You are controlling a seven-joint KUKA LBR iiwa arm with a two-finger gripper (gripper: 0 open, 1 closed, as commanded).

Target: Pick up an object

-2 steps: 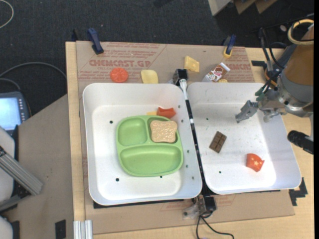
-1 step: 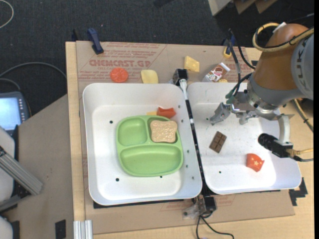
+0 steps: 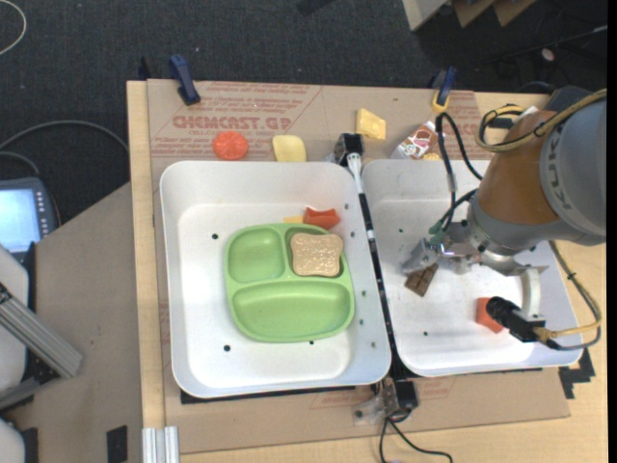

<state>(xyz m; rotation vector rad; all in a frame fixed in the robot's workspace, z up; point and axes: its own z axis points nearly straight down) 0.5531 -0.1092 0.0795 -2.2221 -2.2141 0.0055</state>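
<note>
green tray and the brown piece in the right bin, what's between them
In the camera view: bare floor of the left bin, the two bins' touching rims, then bare floor of the right bin, between the green tray and brown piece.

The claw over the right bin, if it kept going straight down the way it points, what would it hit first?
Most likely the small brown piece lying on the right bin's floor, just under the claw. Depth is hard to judge from this slanted view, so it may already be touching it.
</note>
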